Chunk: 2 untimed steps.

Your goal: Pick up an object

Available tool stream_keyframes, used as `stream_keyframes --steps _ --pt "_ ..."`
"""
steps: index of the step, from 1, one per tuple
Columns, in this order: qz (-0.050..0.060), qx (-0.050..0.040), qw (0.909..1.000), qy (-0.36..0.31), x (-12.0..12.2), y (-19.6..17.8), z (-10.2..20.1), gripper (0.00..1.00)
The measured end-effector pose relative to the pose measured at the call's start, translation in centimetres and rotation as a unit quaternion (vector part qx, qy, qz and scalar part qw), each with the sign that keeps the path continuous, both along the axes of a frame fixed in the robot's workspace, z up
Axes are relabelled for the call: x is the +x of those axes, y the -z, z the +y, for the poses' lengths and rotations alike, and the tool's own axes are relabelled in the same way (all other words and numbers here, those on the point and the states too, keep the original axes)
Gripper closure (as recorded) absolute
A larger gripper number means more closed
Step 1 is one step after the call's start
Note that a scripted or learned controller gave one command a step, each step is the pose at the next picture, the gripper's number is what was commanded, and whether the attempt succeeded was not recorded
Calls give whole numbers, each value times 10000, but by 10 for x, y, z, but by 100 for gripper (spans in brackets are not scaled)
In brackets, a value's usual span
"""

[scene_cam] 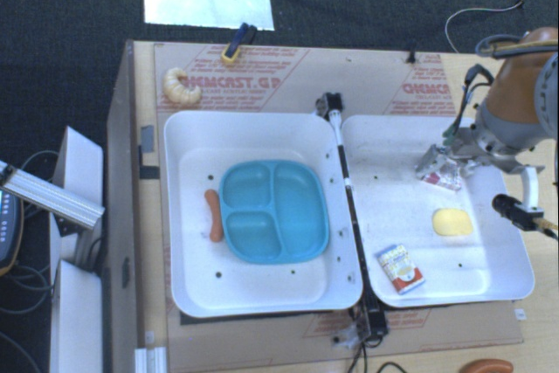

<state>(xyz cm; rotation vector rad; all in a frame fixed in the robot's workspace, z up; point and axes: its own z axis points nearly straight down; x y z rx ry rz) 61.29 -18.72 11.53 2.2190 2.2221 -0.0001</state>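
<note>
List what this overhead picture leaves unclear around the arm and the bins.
- Gripper: the arm's wrist covers it from above, so its grip on the crumpled wrapper below can't be judged.
- Small carton in the right bin: its print is too small to read.
- Orange thing at the bottom edge: cut off by the frame, so it can't be identified.

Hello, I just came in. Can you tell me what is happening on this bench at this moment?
A grey and orange robot arm reaches in from the right over the right bin. Its gripper is low, close to a crumpled shiny wrapper near the bin's far side. I cannot tell if it holds anything. A yellow object and a small carton also lie in that bin. The left bin holds a blue divided plate with a toy sausage beside it.
</note>
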Motion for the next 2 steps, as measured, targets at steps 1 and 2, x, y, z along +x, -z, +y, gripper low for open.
stream_keyframes --steps 1,2 --pt "0 -1 10000 3 -29 4 -17 0" --pt "-18 -1 10000 -15 40 30 -6 0"
